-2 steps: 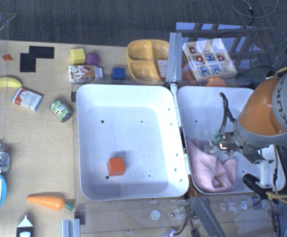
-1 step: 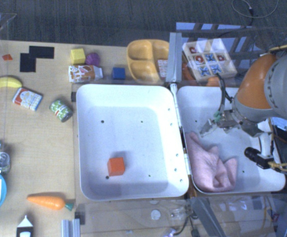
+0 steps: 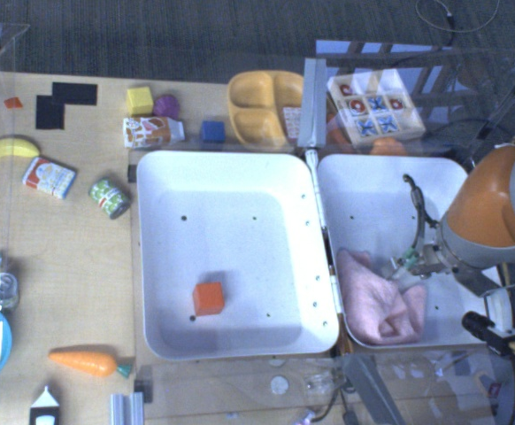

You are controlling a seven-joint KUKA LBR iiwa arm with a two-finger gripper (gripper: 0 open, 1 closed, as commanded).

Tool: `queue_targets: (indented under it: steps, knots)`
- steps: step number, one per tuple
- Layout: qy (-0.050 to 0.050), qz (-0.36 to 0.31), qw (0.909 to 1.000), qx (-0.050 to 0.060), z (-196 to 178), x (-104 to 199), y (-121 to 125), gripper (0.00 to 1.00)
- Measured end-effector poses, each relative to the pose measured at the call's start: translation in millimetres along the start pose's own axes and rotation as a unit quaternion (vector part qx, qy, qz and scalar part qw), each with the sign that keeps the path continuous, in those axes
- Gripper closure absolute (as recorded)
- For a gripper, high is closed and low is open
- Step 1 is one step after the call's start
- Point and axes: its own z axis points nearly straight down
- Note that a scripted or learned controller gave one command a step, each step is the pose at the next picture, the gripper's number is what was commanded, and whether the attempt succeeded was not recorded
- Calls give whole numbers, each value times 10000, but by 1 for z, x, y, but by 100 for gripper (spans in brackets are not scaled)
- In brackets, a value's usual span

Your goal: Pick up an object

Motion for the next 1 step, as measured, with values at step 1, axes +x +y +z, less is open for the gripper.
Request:
queue_targets:
  steps: [1]
  knots:
    - [16, 920, 9958, 40, -4, 10, 54, 0]
